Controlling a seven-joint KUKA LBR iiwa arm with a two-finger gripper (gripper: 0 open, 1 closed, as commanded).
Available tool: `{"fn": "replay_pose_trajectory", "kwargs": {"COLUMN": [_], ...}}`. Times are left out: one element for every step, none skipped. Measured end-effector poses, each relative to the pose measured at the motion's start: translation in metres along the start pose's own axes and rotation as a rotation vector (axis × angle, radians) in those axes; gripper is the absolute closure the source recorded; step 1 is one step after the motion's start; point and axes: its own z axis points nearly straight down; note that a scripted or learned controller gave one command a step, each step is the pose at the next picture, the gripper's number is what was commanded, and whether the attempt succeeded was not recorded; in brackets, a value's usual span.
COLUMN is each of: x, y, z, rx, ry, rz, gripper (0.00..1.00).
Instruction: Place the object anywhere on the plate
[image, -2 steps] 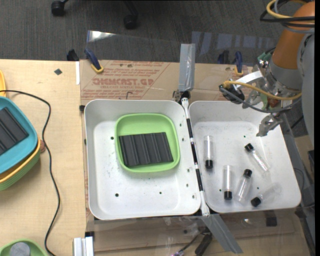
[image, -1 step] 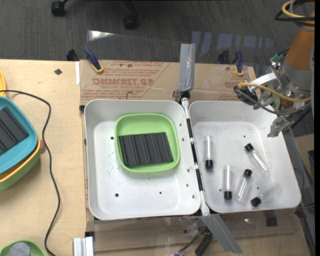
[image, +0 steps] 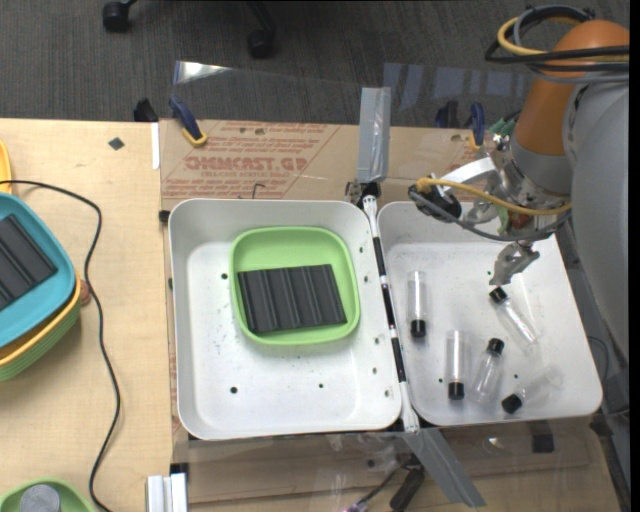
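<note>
The arm (image: 575, 120) reaches in from the right, and its gripper (image: 512, 262) hangs over the upper right part of the right bin (image: 570, 400). Whether the pincer is spread or pressed together cannot be told from this angle. Just below its tip lies a clear vial (image: 510, 311) with a black cap, resting on the bin floor. Four more capped vials lie scattered across the same bin, all apart from one another. Over in the left bin (image: 200, 390) sits the green plate (image: 340, 245), a dark ribbed insert (image: 293, 298) lying on it.
</note>
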Motion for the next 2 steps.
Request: {"fn": "replay_pose_trajectory", "kwargs": {"x": [-0.019,-0.015], "y": [0.041,0.127], "z": [-0.014,-0.009], "rx": [0.0,0.0], "ry": [0.0,-0.001], "rz": [-0.001,-0.013], "gripper": [0.0,0.0]}}
